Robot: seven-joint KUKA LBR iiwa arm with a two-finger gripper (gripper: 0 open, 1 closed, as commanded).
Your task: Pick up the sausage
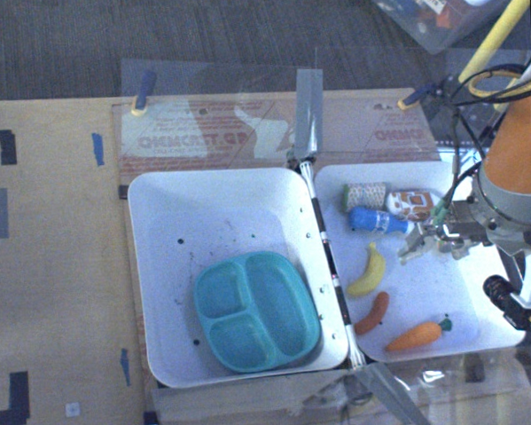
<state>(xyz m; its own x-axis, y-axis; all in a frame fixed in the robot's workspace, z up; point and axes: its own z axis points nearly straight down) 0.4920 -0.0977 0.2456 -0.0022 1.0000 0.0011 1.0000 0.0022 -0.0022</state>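
The sausage [373,313], short and reddish brown, lies in the right bin [483,298] near its front left corner, close to the divider. My gripper [432,242] hangs over the middle of the right bin, up and to the right of the sausage and well apart from it. Its metal fingers [409,249] stand open with nothing between them. The grey arm with its orange band enters from the right edge.
A banana [368,273] lies just above the sausage and a carrot [418,334] just right of it. A blue bottle [377,219], a speckled can [367,195] and a brown packet [413,204] sit at the bin's back. The left bin [159,222] holds a teal divided plate [257,310].
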